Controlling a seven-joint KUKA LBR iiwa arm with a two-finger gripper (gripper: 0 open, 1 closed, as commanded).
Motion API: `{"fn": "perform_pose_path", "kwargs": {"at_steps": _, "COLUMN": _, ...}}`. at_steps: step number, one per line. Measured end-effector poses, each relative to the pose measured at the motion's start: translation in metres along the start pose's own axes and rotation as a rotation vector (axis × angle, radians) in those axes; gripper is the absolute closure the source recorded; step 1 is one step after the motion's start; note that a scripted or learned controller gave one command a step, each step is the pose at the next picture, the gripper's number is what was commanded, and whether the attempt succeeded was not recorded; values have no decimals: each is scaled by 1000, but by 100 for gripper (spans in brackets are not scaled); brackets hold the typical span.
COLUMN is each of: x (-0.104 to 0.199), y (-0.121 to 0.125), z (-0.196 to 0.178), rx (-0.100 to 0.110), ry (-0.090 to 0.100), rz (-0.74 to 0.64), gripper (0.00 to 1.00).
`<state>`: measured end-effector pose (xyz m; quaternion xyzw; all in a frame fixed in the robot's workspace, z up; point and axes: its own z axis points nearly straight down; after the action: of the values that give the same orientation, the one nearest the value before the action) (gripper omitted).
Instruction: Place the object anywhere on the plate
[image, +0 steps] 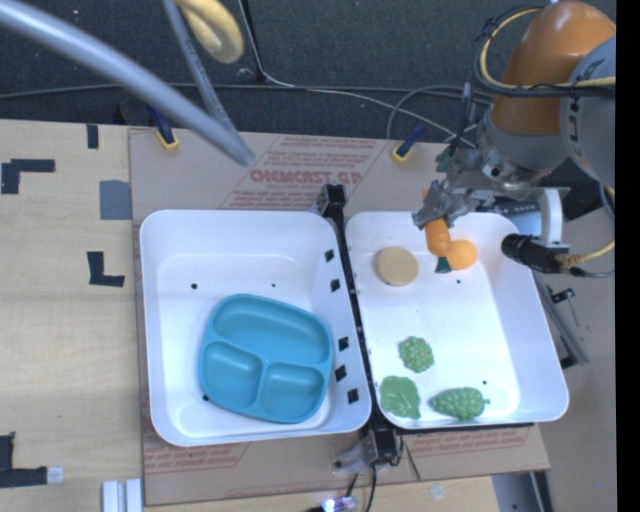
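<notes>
The orange object (447, 246) looks like light, hard plastic play food: stiff, smooth, likely slippery. I'd take it across its narrow upper part. It is two-lobed, a taller piece with a rounder ball beside it. It sits at about one o'clock in the right bin (520, 330), right under the gripper (440, 215); whether that hand has it I cannot tell. The blue plate (265, 358) waits in the left bin (170, 300).
</notes>
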<state>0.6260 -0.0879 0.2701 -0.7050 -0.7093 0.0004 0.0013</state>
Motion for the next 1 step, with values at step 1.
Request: {"fn": "perform_pose_path", "kwargs": {"at_steps": 1, "x": 57, "y": 0, "z": 0, "rx": -1, "ry": 0, "rz": 0, "gripper": 100}}
